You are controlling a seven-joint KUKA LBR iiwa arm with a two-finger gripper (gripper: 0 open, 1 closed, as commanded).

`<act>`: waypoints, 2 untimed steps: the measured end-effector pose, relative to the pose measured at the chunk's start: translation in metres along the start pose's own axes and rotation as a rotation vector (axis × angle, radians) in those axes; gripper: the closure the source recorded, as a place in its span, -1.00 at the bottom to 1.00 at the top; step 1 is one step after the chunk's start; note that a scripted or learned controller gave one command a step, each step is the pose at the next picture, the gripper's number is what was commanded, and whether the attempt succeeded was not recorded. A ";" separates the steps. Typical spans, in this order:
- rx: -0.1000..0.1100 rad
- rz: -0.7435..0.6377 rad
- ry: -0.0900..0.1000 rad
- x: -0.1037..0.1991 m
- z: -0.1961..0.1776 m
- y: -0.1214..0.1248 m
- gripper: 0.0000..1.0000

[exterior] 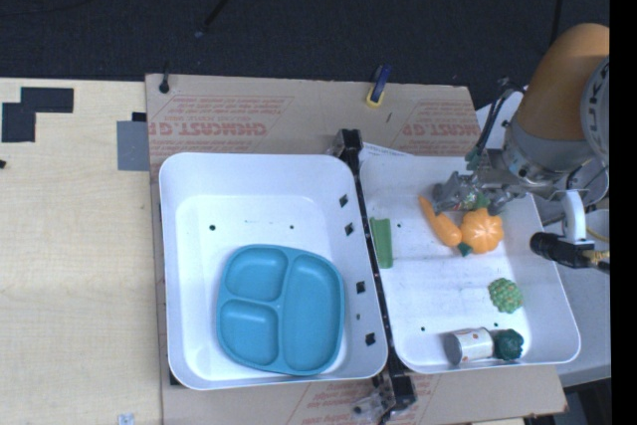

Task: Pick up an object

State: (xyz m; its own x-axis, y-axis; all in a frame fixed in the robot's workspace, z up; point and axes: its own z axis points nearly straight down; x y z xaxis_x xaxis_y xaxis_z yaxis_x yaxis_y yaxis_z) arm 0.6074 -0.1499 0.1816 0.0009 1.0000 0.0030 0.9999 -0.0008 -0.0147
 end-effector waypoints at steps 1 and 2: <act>-0.013 -0.002 -0.002 0.000 -0.008 0.003 -1.00; -0.007 -0.002 -0.001 -0.003 0.055 0.007 -1.00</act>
State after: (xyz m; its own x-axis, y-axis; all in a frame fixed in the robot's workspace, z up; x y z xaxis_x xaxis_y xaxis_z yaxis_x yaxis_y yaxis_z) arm 0.6135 -0.1523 0.1268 -0.0008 1.0000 0.0018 1.0000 0.0008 -0.0076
